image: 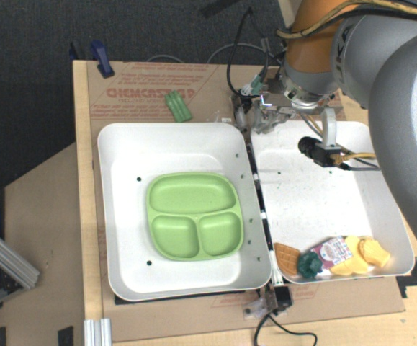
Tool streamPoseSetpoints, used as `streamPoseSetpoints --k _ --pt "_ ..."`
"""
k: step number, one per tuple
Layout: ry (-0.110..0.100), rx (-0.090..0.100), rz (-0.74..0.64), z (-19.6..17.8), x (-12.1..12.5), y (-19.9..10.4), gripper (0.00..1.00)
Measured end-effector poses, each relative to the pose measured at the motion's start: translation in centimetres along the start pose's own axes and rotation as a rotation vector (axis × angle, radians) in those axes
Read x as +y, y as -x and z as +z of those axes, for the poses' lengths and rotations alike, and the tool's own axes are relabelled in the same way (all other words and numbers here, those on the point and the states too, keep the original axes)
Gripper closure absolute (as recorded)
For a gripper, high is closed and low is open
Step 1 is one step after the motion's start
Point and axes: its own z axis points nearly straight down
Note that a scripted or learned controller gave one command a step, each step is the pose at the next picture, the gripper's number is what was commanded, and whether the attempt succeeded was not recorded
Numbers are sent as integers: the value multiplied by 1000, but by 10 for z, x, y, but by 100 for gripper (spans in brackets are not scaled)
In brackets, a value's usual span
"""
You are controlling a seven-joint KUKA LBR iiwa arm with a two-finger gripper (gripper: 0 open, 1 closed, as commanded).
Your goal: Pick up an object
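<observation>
Your gripper [266, 114] sits at the far edge of the right bin [381, 193], near the seam between the two bins, under the grey arm [388, 71] with its orange band [323, 9]. Wires and metal fittings crowd it, so you cannot tell how its jaws stand, and nothing shows in its grasp.

Just behind it, the brown cardboard [150, 85] under the bins carries red print; it seems to read "CHEMCASTING", though the letters are faint. A green ribbed piece [178, 107] lies on that cardboard, and a blue clip [101, 58] grips its far left corner.

The objects to pick lie well apart from your gripper, bunched in the right bin's near corner: an orange waffle-textured wedge [287, 257], a dark teal lump [310, 265], a pink and white wrapped packet [335, 251] and yellow rounded pieces [366, 256], all touching.

The left bin [122, 150], smooth white plastic, holds a glossy light green tray [194, 216] with three rounded compartments.
</observation>
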Motion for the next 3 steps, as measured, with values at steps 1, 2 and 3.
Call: streamPoseSetpoints --k 1,2,3 --pt "-1 -1 2 0 -1 50 100" --pt "-2 1 -2 -1 -1 40 100" --pt "-4 2 -4 -1 -2 10 100"
